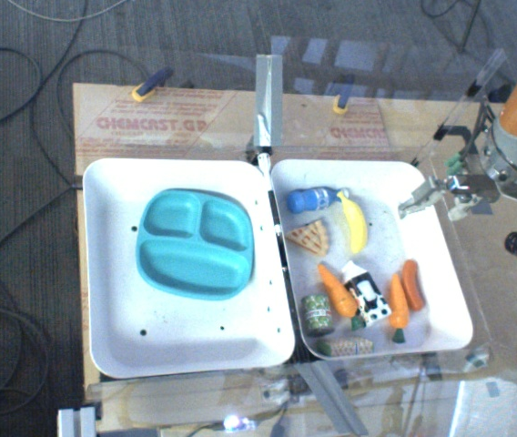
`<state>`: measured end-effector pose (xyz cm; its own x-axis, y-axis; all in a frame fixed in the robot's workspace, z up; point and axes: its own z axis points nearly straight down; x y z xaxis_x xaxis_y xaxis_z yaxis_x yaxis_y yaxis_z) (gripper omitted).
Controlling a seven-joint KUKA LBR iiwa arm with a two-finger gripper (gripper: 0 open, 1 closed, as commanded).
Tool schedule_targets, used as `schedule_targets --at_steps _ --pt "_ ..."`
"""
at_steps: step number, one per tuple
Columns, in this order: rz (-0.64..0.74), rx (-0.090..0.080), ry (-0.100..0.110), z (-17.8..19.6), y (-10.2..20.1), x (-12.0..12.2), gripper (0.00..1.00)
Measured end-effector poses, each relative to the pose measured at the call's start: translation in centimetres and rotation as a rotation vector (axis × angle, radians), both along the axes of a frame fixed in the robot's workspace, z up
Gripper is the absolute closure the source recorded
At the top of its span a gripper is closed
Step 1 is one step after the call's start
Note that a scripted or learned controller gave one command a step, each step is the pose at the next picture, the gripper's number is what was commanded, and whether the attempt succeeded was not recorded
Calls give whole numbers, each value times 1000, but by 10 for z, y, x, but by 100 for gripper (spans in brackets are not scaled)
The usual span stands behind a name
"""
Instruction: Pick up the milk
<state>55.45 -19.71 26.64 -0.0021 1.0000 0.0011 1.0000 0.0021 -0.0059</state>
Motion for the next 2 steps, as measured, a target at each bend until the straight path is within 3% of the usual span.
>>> schedule_targets --at_steps 1,2 --pt "324 1 -7 -137 8 -39 0" --pt "162 -9 -37 -153 40 -48 0"
